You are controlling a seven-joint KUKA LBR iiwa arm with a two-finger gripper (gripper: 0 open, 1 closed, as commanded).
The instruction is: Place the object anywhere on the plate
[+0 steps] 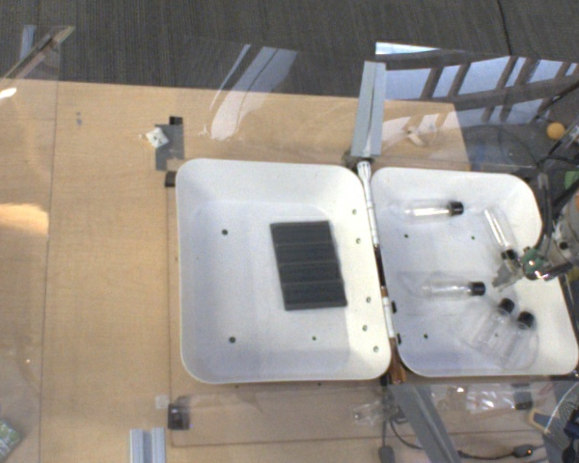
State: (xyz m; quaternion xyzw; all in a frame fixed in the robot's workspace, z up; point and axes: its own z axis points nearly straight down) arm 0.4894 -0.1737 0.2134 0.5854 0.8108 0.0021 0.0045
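A dark grey ridged plate (pixel 309 264) lies flat in the middle of the left bin (pixel 203 355). Several clear vials with black caps lie in the right bin (pixel 415 355): one near the back (pixel 429 209), one in the middle (pixel 449 285), and a slanted one (pixel 497 228) at the right. Two more vials (pixel 492 334) lie near the front right corner. My gripper (pixel 517 266) is low over the right side of the right bin, at the cap end of the slanted vial. The arm reaches in from the right edge.
A grey metal post (pixel 370 109) stands behind the seam between the bins. Small black brackets (pixel 173 143) sit on the wooden bench near the left bin's corners. Cables and hardware crowd the far right edge.
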